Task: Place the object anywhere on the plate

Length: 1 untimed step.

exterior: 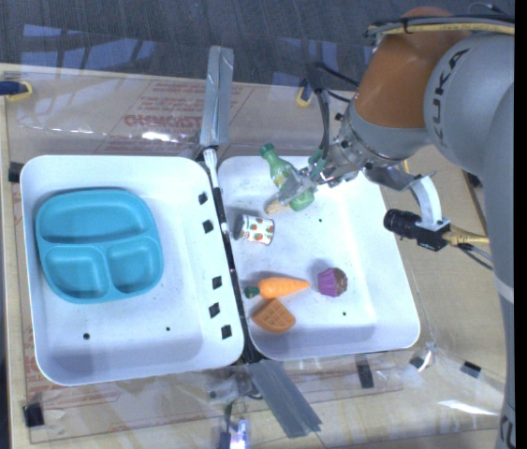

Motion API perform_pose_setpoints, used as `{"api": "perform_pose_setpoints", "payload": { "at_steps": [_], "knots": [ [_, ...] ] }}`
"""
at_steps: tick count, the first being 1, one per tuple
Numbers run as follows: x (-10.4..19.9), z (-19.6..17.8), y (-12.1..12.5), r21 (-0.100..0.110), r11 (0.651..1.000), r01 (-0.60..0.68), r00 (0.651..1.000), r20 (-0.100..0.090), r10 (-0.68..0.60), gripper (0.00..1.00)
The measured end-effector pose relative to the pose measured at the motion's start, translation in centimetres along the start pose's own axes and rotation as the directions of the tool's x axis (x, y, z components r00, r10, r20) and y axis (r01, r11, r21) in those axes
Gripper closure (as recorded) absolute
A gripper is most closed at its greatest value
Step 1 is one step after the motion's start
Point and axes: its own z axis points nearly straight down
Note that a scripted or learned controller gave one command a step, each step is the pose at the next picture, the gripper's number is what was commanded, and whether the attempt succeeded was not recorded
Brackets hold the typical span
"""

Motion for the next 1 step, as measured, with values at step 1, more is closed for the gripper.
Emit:
{"api": "perform_pose_setpoints", "payload": {
  "at_steps": [1],
  "knots": [
    [7.98,0.7,1.04,0.002,0.997,0.073,0.997,-0.001,-0.073,1.0]
  ]
}}
